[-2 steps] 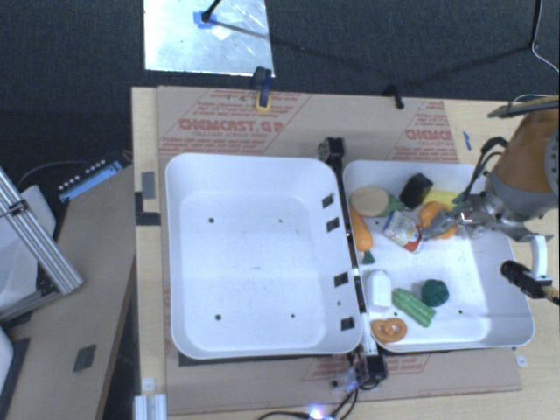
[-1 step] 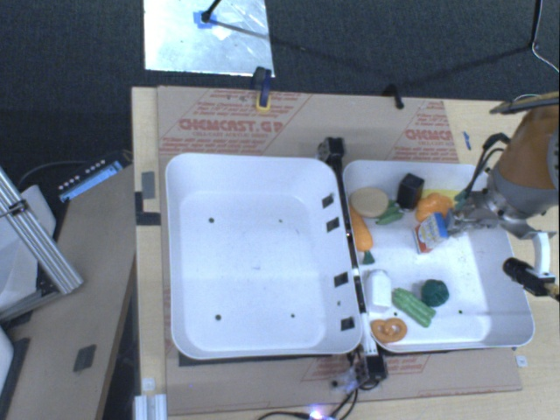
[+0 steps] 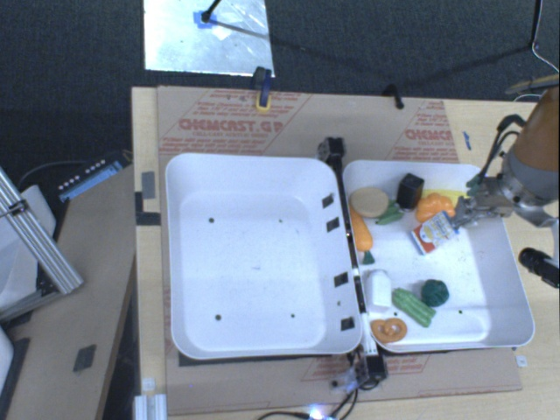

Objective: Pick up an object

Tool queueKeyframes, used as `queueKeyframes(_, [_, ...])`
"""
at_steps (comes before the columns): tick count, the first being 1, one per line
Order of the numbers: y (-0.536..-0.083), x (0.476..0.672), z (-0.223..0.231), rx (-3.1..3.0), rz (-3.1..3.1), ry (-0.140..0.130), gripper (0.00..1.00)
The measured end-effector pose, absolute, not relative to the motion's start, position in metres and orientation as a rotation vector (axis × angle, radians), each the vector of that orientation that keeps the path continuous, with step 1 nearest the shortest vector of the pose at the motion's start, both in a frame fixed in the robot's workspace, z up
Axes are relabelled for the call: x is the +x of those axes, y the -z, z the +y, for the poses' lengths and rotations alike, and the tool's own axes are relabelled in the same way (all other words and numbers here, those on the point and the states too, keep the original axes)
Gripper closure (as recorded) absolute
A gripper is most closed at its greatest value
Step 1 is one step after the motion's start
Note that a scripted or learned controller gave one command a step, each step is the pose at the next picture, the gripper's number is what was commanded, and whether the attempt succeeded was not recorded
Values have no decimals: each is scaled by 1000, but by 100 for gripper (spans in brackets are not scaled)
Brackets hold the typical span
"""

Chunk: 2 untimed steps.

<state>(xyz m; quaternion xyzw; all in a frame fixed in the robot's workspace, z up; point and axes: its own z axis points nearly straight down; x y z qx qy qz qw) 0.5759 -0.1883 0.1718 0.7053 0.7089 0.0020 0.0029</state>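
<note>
The gripper (image 3: 464, 210) sits low over the right bin (image 3: 499, 269) near its right edge, fingers closed on the red-and-white packet (image 3: 432, 233), beside the orange toy (image 3: 433, 206)

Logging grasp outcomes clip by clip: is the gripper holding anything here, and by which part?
It cannot be told. The gripper sits at the upper right edge of the red-and-white packet in the right bin, but no clear grip shows.

I see every object in the right bin (image 3: 516, 309); the left bin (image 3: 254, 252) sits just beside it, touching along the divider (image 3: 348, 234).
</note>
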Motion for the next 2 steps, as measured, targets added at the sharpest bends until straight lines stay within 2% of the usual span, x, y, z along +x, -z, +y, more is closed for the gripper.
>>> queueKeyframes(1, [-284,608,-208,2204,2215,-11,100])
queueKeyframes(2, [-288,629,-195,2211,2224,-5,100])
